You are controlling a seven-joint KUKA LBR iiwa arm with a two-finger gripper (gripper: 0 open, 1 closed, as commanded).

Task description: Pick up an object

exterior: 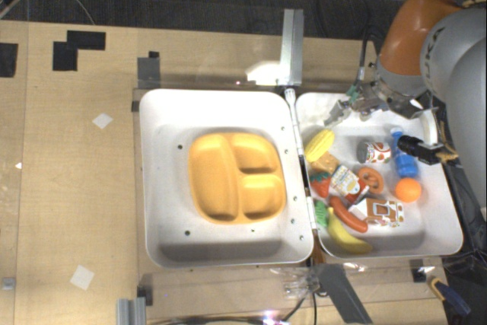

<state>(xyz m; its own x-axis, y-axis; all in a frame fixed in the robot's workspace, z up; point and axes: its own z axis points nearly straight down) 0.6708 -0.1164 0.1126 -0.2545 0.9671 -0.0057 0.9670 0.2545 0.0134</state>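
Note:
My gripper (pixel 348 107) hangs over the back left part of the right bin (pixel 449 228), below the orange band (pixel 409 28) of the arm. It is above and behind a yellow corn cob (pixel 319 141) and left of a small can (pixel 376 152). I see nothing held in it. The right bin holds several toy foods: a blue item (pixel 404 161), an orange ball (pixel 409 190), a hot dog (pixel 348 216), a banana (pixel 347 237), a printed carton (pixel 385 211) and a small packet (pixel 344 180).
The left bin (pixel 163 224) holds a yellow divided tray (pixel 236 175) in its middle. A metal post (pixel 292 49) stands behind the wall between the bins. The arm's grey body (pixel 460 65) covers the right bin's back right corner.

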